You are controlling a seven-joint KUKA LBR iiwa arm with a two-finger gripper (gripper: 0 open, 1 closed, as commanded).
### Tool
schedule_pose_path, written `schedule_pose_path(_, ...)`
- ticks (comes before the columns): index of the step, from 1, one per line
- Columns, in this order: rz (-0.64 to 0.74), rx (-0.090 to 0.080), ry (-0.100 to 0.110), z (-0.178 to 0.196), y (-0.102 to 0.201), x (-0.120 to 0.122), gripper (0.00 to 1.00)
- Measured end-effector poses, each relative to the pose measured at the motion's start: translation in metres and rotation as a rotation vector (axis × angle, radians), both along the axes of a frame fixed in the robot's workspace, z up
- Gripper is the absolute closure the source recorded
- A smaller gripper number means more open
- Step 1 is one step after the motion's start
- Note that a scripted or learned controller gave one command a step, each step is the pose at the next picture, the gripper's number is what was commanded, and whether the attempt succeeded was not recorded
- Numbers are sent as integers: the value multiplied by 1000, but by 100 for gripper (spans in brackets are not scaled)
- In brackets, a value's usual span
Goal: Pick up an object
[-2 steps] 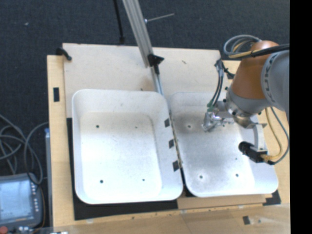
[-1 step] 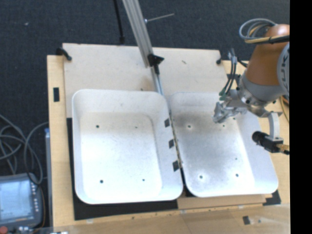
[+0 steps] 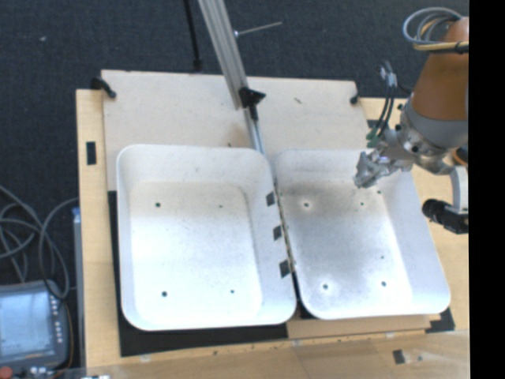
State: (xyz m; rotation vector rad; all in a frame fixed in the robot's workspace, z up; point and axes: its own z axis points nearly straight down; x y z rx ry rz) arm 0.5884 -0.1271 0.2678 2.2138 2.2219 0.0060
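Right bin, gripper above its far edge

A grey arm with an orange band reaches in over the right bin, its gripper poised above that bin's far edge near the right corner. The left bin sits beside it on the wooden bench, an aluminium post rising behind.

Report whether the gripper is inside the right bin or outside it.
Inside, by the look of it: the gripper hangs over the right bin's upper area, within its rim. Whether it touches the floor cannot be told.
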Motion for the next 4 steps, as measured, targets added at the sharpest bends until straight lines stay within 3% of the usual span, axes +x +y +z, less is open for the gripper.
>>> schedule_pose_path(1,1,0,6,-11,51,13,100)
schedule_pose_path(3,0,0,9,-21,134,12,100)
schedule_pose_path(4,4,2,5,-23,192,26,100)
